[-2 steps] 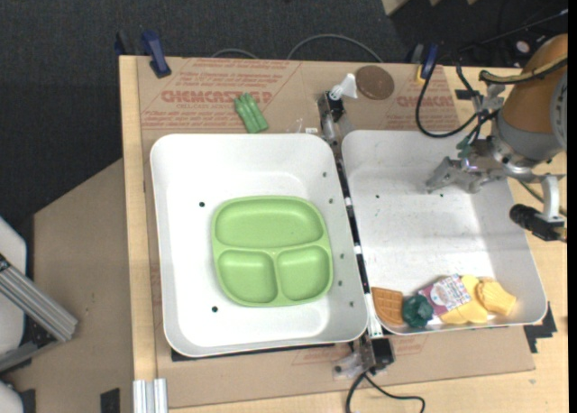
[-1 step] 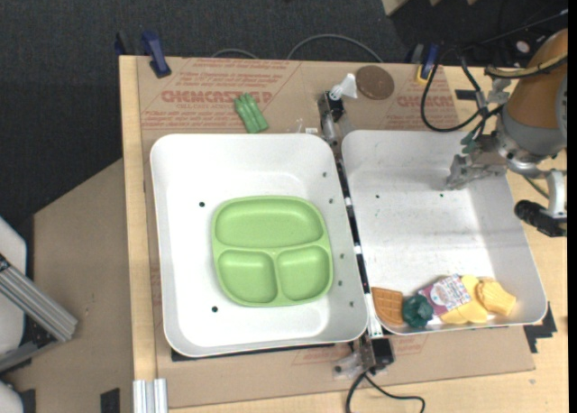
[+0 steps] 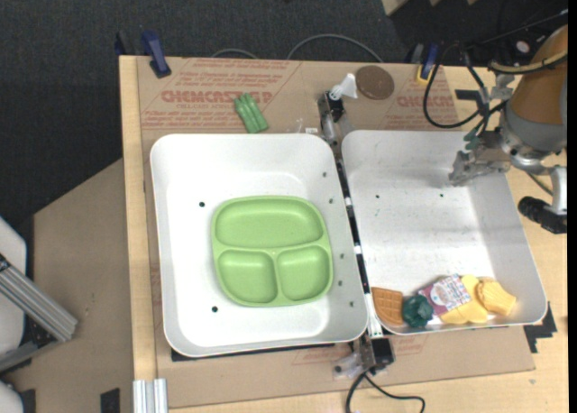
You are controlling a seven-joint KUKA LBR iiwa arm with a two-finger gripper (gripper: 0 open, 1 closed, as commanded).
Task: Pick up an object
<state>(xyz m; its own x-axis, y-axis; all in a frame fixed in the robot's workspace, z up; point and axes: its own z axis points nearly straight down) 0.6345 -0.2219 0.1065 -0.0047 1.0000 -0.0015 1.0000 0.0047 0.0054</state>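
A small heap of toy food (image 3: pixel 455 301) lies in the right bin (image 3: pixel 424 231), packed into its corner at about five o'clock: a brown waffle-like piece (image 3: pixel 387 305), a dark green lump (image 3: pixel 416 311) just beside it, a pink-and-white wrapped piece (image 3: pixel 449 292) and yellow-orange pieces (image 3: pixel 491 298) touching one another along the near wall. The gripper (image 3: pixel 471 164) hangs over the same bin's far right part, at about one o'clock from the heap and well apart from it; whether it is wide or narrow cannot be told. At nine o'clock, the left bin (image 3: pixel 176 222) holds a green divided plate (image 3: pixel 270 250). A green clip (image 3: pixel 251 114) rests on the bench at eleven o'clock.
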